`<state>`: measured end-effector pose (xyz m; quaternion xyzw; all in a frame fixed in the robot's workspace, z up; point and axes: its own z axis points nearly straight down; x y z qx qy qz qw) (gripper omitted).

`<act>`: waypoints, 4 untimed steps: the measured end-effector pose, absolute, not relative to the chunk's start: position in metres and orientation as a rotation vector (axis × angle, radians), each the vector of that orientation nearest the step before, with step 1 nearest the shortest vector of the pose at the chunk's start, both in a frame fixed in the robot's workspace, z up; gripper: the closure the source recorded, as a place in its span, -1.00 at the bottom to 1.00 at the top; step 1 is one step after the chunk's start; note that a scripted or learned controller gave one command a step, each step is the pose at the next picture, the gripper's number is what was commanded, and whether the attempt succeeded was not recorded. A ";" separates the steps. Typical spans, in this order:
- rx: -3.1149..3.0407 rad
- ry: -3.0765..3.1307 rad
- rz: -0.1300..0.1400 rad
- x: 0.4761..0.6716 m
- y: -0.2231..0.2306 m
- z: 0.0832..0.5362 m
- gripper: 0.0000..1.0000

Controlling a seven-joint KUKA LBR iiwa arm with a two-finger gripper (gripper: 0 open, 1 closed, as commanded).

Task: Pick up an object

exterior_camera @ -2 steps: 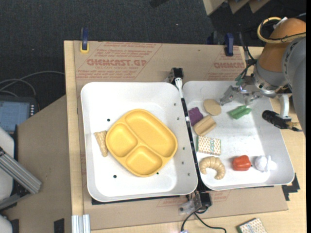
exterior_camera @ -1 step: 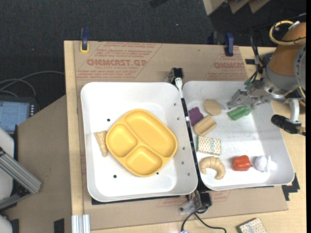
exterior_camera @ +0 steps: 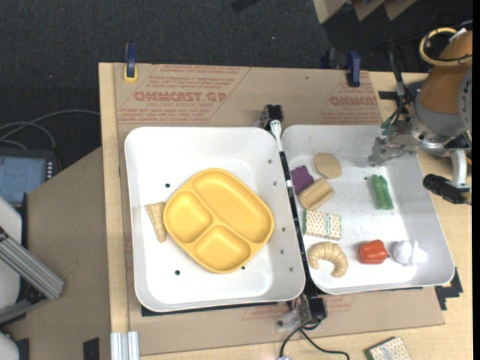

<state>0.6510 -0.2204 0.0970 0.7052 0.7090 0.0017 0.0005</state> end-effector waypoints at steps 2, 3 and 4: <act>2.225 2.228 0.005 0.593 -0.215 0.085 -1.00; 2.219 2.223 0.004 0.595 -0.217 0.095 1.00; 2.214 2.232 0.003 0.619 -0.136 0.084 1.00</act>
